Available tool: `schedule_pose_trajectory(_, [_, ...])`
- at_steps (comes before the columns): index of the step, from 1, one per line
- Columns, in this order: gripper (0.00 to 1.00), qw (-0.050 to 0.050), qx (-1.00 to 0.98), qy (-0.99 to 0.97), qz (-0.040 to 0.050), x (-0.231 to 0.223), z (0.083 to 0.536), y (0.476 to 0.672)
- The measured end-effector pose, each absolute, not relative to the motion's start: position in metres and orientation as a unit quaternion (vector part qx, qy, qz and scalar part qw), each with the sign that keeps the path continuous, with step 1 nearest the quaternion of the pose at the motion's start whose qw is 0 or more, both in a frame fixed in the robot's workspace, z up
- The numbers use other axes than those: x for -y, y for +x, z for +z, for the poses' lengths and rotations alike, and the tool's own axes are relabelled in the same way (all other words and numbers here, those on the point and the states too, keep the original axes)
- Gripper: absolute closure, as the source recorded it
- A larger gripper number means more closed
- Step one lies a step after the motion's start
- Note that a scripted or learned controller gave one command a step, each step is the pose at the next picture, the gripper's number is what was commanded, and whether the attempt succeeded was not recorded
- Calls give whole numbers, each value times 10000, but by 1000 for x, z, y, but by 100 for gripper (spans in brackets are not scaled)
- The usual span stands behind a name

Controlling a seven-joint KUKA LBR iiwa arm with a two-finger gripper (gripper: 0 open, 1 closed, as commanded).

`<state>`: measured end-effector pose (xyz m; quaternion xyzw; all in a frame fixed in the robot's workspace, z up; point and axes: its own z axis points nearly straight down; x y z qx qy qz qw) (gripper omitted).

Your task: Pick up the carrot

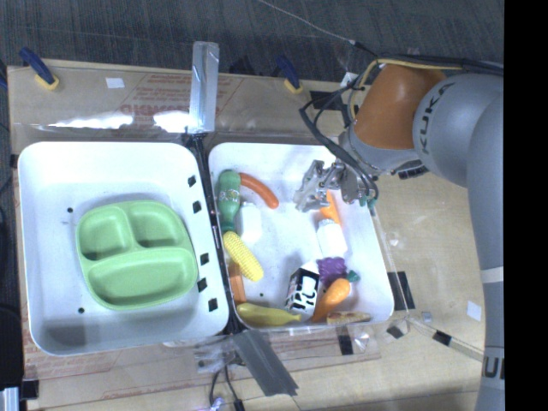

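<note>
My gripper (325,188) is low over the upper right part of the right bin (282,157). A short orange tapered piece (331,209) sticks out just below it, touching or nearly touching it; I cannot tell whether it is held. A white bottle-like thing (332,241) lies right under that piece. A long orange-red carrot-like piece (260,190) lies at the bin's upper left beside a green vegetable (228,192). Another stubby orange piece (336,293) with a bit of green sits near the bin's lower right corner.
The right bin also holds a corn cob (242,255), a banana (267,315), a black-and-white can (302,291) and a purple item (333,268). A green divided plate (134,255) sits in the left bin (43,178). A metal post (204,84) stands between the bins.
</note>
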<state>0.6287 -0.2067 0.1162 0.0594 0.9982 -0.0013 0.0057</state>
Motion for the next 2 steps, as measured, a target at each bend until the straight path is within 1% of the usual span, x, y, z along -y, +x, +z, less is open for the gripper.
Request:
schedule_pose_trajectory(1, [100, 1, -9833, 1818, 0, 182, 149, 564])
schedule_pose_trajectory(2, [100, 8, -9839, 1788, -2, 182, 159, 565])
